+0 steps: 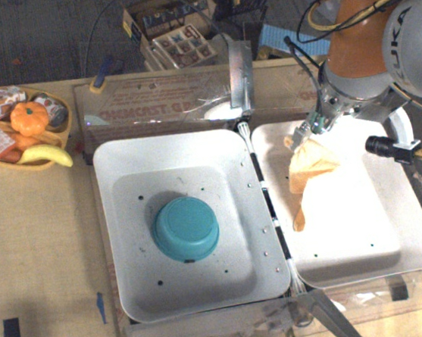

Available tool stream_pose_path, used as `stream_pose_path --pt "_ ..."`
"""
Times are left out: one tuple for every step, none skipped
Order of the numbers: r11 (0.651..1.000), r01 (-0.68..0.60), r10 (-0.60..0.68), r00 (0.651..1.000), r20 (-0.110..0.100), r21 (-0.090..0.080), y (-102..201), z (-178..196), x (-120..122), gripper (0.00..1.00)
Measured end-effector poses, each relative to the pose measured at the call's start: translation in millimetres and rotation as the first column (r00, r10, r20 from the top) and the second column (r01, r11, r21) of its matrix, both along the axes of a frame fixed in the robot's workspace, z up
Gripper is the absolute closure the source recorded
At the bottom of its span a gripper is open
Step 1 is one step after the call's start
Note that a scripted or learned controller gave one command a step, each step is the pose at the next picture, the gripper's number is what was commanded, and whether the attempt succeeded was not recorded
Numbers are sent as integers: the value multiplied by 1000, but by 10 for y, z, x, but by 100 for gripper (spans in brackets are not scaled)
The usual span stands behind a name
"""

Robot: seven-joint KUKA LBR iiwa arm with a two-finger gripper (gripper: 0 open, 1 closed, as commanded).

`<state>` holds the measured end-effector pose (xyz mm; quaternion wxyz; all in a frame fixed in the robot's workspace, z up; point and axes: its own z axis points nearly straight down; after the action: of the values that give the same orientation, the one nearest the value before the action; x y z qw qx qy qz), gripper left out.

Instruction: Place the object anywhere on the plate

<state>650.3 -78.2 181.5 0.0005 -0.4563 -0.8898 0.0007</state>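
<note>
The hand [317,123] is seen closed on the top corner of an orange cloth [310,165], which hangs over the right bin [405,254], well apart from the teal plate [187,228]; the fingertips are hard to make out.

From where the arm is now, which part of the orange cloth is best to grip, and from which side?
Probably the bunched upper part of the orange cloth, approached from above. There it is thick and folded, just under the gripper; the narrow tail below lies thin on the right bin.
</note>
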Motion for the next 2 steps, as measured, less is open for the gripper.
stream_pose_path --pt "1000 4 -4 1000 -1 1 -15 399 5 100" --pt "924 -382 382 924 -2 4 415 289 -249 100"
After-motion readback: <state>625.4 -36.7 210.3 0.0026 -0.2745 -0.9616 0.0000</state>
